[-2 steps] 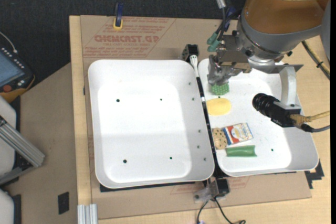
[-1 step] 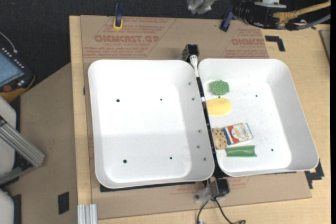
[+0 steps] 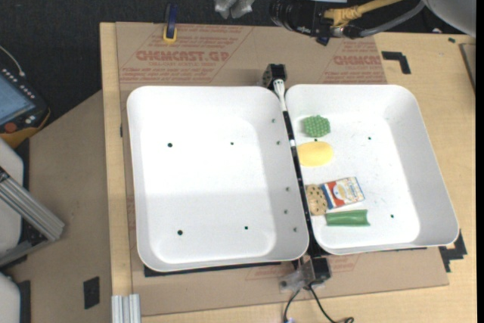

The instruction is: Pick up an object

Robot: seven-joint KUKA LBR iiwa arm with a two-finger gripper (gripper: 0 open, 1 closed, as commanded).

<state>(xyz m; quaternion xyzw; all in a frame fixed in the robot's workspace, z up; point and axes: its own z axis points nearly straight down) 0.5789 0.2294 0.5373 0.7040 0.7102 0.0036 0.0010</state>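
Note:
The right bin (image 3: 408, 163) holds several small objects near its left wall: a green bumpy round piece (image 3: 315, 125), a yellow lemon-like object (image 3: 315, 154), a small cracker box (image 3: 337, 194) and a green flat piece (image 3: 347, 218). My gripper (image 3: 234, 2) hangs at the top of the camera view, above the bench's far edge and well back from both bins. Nothing shows between its fingers.
The left bin (image 3: 204, 178) lies beside the right one, joined along a black hinge strip (image 3: 288, 140). A blue and yellow clip (image 3: 171, 25) stands on the cardboard at the far left. Cables and a black fitting (image 3: 302, 11) lie behind the bins.

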